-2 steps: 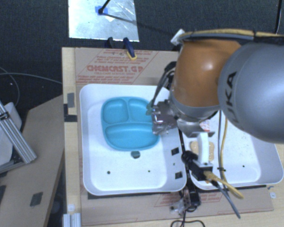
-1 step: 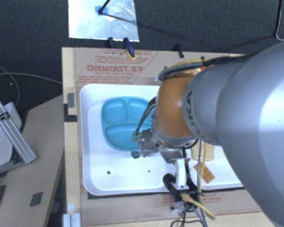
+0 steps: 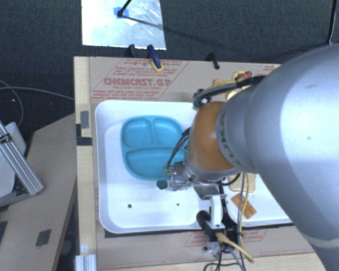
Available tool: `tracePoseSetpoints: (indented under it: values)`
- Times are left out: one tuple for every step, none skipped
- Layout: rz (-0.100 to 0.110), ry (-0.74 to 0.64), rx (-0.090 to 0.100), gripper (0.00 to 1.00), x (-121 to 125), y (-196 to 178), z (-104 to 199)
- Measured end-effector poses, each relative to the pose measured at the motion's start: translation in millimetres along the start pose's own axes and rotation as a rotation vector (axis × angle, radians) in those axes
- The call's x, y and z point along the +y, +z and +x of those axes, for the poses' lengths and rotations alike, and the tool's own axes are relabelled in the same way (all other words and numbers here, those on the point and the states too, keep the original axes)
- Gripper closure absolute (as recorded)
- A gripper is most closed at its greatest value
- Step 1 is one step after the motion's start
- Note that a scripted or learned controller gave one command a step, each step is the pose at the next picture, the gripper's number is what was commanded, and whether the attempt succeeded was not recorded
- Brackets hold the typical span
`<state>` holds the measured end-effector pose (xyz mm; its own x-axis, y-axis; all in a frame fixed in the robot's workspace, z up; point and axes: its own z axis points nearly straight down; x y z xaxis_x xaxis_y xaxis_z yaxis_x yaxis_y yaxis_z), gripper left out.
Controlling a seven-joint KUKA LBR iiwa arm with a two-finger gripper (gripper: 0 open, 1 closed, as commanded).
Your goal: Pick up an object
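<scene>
Blue divided plate (image 3: 150, 145) lies centre-left in the left bin (image 3: 110, 208); gripper (image 3: 172, 180) at its lower-right rim, spread cannot be told.

glossy blue plastic plate (image 3: 150, 145), smooth white bin (image 3: 110, 168), brushed-metal arm (image 3: 294, 134)

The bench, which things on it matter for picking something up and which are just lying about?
For the job:
blue tray, in the left bin
arm, over the bins
small orange piece, in the right bin

Lying about:
cardboard sheet under the bins
blue-handled clamp
metal frame
</scene>
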<state>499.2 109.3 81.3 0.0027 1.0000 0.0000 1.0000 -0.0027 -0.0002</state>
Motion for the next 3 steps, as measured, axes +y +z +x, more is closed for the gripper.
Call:
tracePoseSetpoints:
  values:
    - [-0.016,-0.006,0.002,1.00,56,-110,-3]
    - [-0.005,-0.009,0.001,1.00,53,-114,-2]
    - [-0.004,-0.004,0.001,1.00,49,-159,-15]
